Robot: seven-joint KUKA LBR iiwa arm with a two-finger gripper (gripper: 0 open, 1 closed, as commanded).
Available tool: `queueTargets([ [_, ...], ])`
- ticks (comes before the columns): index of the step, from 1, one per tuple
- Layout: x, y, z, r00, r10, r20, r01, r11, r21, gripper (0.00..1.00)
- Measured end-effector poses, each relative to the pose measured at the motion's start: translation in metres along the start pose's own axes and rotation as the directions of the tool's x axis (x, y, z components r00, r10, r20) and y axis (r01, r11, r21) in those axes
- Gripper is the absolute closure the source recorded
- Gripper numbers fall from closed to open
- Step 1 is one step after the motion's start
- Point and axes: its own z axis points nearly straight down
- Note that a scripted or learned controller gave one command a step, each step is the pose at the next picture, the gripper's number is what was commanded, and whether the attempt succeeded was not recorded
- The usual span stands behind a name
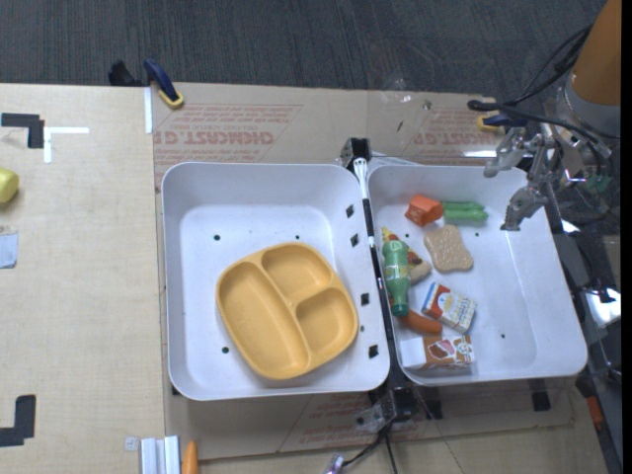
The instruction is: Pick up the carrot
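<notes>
A cardboard-covered desk [79, 294] is bearing two shallow white bins side by side, with the arm reaching in from the right.

The carrot [447, 210], an orange stub with a green top, is lying in the upper part of the right bin [538, 304], its long axis running roughly left to right, orange end to the left. The tool [528, 181] is hanging over the bin's upper right rim, so the carrot is sitting just to its left and a little lower; whether the tool is spread or pressed together cannot be told from here. A bread slice [448, 248] is crowding the carrot from below, while open bin floor is lying between carrot and tool. The left bin [188, 205] is holding a yellow divided plate [286, 309].
</notes>
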Motion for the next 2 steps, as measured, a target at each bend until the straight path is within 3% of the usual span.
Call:
queueTargets([
  [1, 0.040, 0.067, 0.125, 0.988, -0.157, -0.001, 0.157, 0.988, -0.002, 0.00],
  [2, 0.092, 0.164, 0.050, 1.000, -0.017, -0.001, 0.017, 1.000, -0.002, 0.00],
])
